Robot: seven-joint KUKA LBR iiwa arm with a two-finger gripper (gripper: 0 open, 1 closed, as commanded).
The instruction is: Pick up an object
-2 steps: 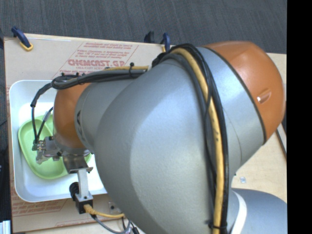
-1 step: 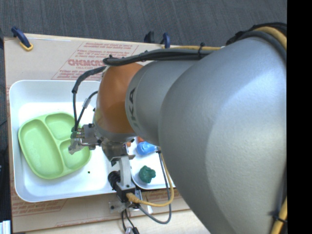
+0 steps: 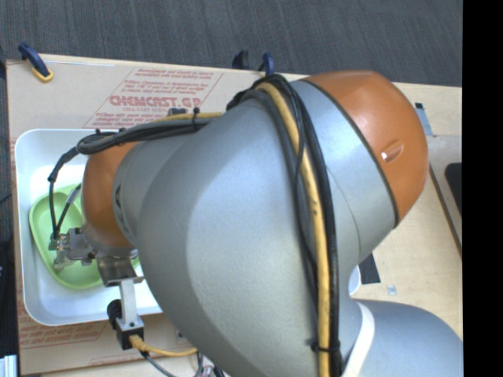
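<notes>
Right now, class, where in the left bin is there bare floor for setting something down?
A bare strip runs along the left bin's top-left corner and left wall, beside the green bowl. Its lower-left corner is bare too. The arm crowds the rest.

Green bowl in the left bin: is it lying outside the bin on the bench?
No, the green bowl sits inside the left white bin, within its rim, partly covered by the arm's wrist.
</notes>
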